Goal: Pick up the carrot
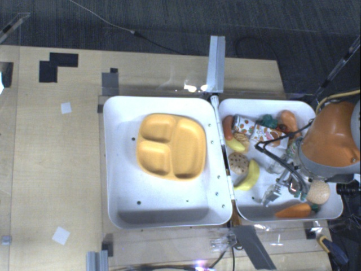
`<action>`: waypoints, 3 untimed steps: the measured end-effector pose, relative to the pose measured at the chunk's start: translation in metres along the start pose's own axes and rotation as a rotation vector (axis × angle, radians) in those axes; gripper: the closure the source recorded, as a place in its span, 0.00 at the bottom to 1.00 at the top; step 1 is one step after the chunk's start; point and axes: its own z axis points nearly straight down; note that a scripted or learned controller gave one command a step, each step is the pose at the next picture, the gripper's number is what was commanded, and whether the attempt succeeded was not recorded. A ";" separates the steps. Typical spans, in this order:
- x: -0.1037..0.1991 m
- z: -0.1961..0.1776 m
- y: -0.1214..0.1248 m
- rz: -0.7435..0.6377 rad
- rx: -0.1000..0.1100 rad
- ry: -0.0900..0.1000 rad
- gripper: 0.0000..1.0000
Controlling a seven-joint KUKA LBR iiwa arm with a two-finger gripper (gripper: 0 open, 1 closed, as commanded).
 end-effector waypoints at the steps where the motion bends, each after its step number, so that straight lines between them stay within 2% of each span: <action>1: -0.005 0.000 0.034 0.423 0.000 0.000 0.00; 2: -0.004 0.000 -0.007 0.723 -0.002 0.001 0.00; 3: -0.006 0.001 -0.014 1.140 0.001 0.004 0.00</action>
